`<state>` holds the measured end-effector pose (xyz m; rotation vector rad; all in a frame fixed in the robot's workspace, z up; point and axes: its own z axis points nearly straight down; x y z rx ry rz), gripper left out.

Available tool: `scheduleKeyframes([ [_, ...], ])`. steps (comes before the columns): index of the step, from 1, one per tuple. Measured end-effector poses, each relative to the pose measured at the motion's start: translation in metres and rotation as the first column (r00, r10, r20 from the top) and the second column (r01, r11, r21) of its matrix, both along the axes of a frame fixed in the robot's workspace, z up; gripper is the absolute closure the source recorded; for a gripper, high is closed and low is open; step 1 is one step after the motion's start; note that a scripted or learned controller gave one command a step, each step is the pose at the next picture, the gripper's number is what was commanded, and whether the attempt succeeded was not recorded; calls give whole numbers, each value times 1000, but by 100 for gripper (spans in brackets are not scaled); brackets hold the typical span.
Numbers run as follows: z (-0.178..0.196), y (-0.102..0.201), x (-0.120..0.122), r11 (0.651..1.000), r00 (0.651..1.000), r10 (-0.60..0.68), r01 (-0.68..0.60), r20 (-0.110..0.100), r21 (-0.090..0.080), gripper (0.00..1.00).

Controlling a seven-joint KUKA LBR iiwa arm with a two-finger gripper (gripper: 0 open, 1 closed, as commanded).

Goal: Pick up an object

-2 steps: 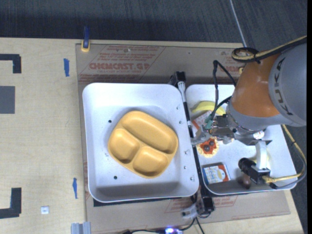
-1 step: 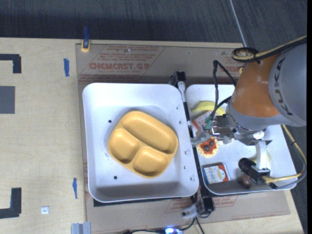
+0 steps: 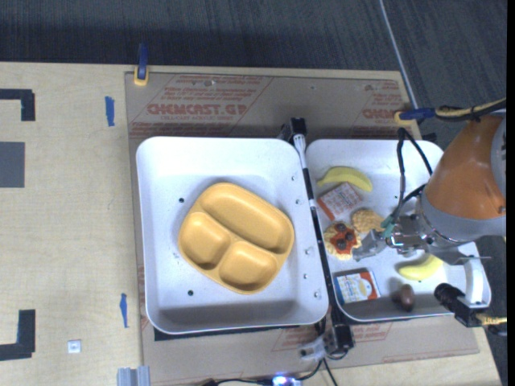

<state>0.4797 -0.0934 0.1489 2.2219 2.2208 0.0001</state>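
Observation:
The right bin (image 3: 418, 153) holds a banana (image 3: 347, 177), a red-and-white packet (image 3: 339, 200), a round cookie-like piece (image 3: 367, 219), a small tart with red berries (image 3: 342, 239), a white card packet (image 3: 356, 285), a brown oval piece (image 3: 405, 297) and a yellow piece (image 3: 420, 269). My gripper (image 3: 378, 241) hangs low over the middle of this bin, just right of the berry tart and below the cookie piece. Nothing shows between its fingers.
The left bin (image 3: 161, 167) holds a yellow three-compartment tray (image 3: 235, 236). Both bins rest on a cardboard sheet (image 3: 241, 103) on the wooden bench. The arm's grey and orange wrist (image 3: 471, 187) covers the right bin's right side. Cables run along the right.

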Motion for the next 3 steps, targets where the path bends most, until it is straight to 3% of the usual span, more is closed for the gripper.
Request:
scheduleKeyframes([
  [1, -63, 2, 1, 1000, 1000, 1, -1, 2, 1, 0],
  [2, -52, 1, 2, 1000, 1000, 0, 0, 8, -2, 100],
  [3, 36, 99, 1, 1000, 1000, 2, -2, 2, 1, 100],
])
